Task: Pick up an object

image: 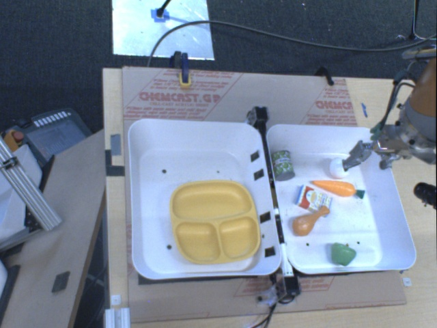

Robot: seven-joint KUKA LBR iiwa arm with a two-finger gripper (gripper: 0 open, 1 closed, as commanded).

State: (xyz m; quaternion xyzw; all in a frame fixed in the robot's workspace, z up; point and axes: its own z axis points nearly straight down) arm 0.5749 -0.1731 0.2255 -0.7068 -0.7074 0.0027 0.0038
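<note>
From the camera above the bench, my gripper (360,154) hangs over the right bin (392,214), close to its far right corner, with my arm (418,115) coming in across the right rim. How far the gripper is spread I cannot tell from this slant, and I see nothing caught in it.

The nearest thing is a small white ball (337,167), just beside the gripper, towards the bin's middle. A toy carrot (334,188) lies just nearer than it. A small carton (313,197) and a toy drumstick (308,220) sit mid-bin, a green can (282,164) by the left wall, and a green pepper (343,253) near the front rim.

I judge the ball my likeliest target. It may roll, so I should centre over it and descend straight, well apart from the carrot.

The left bin (153,183) holds a yellow divided plate (214,220).
</note>
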